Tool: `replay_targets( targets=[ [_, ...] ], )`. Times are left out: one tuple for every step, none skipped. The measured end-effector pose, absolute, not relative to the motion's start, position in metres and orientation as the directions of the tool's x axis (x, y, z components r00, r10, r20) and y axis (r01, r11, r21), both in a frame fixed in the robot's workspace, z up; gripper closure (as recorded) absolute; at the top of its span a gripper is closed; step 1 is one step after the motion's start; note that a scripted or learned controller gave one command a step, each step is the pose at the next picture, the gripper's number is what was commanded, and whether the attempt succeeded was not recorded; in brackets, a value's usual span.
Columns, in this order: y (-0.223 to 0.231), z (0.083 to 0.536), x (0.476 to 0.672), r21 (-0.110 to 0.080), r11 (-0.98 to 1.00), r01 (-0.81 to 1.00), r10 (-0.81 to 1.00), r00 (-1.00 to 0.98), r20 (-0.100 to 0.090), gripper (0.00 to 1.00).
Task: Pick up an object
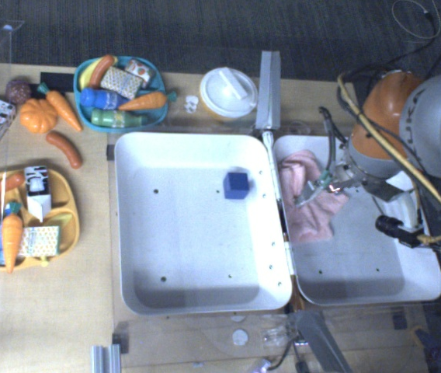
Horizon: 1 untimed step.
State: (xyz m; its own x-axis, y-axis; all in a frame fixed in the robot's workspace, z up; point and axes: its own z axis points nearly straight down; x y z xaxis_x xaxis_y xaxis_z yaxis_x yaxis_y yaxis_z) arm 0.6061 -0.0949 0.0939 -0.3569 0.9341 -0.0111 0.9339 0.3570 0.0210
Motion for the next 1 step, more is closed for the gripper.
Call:
replay_targets(
  targets=[
    [-0.1128, 0.0976, 0.6184, 0.01, 0.317, 0.948, 0.948, -0.317, -0.004, 0.0]
  ],
)
